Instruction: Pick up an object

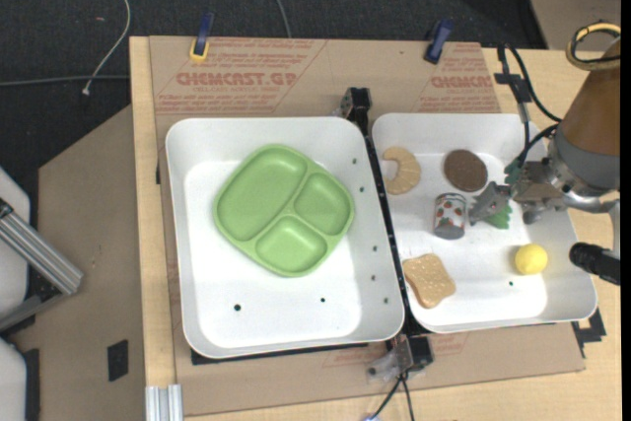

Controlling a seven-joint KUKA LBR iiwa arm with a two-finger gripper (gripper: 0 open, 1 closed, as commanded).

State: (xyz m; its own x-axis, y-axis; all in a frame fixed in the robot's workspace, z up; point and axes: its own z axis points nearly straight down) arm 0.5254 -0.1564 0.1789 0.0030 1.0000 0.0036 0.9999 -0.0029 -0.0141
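The right bin (pixel 552 306) holds several small things: a tan half-ring of bread (pixel 402 170), a brown round cookie (pixel 464 170), a small can (pixel 450 215) lying on its side, a slice of toast (pixel 429 279) and a yellow lemon (pixel 530 259). My gripper (pixel 493 204) hangs low over the right part of this bin, just right of the can and below the cookie. A small green item (pixel 502 215) lies right at its tip, partly hidden by it.
The left bin (pixel 197 311) holds a green divided plate (pixel 284 209). A black clamp (pixel 356 102) sits at the far end of the rim between the bins. The arm's orange band (pixel 598 118) rises over the right bin's right edge. Cables run at the far right.
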